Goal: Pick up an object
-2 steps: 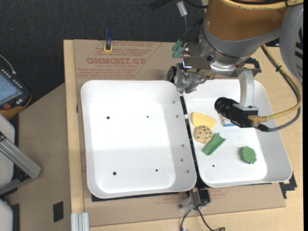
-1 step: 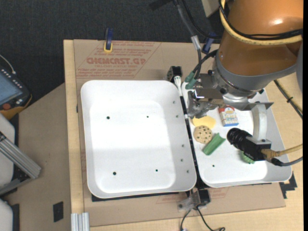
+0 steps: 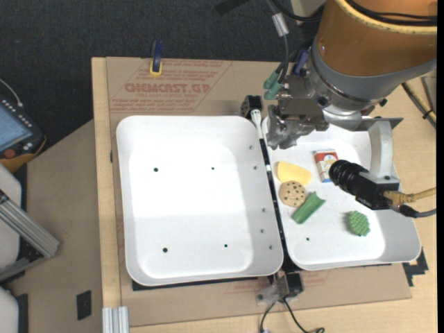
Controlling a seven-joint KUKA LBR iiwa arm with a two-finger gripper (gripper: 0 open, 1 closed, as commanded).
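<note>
The gripper (image 3: 283, 139) (grip state I cannot tell) hovers at the right bin's (image 3: 333, 255) far-left corner; next, descend onto 1 object.

Yellow wedge (image 3: 292, 171) lying flat near right bin's left wall, round speckled cookie (image 3: 292, 193) touching its near side, green bar (image 3: 308, 207) slanting beside cookie, red-and-white packet (image 3: 325, 164) farther right, knobbly green lump (image 3: 358, 223) near right, apart.

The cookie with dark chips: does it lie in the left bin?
No, the cookie lies in the right bin, near its left wall, just below the yellow wedge and beside the green stick.
</note>
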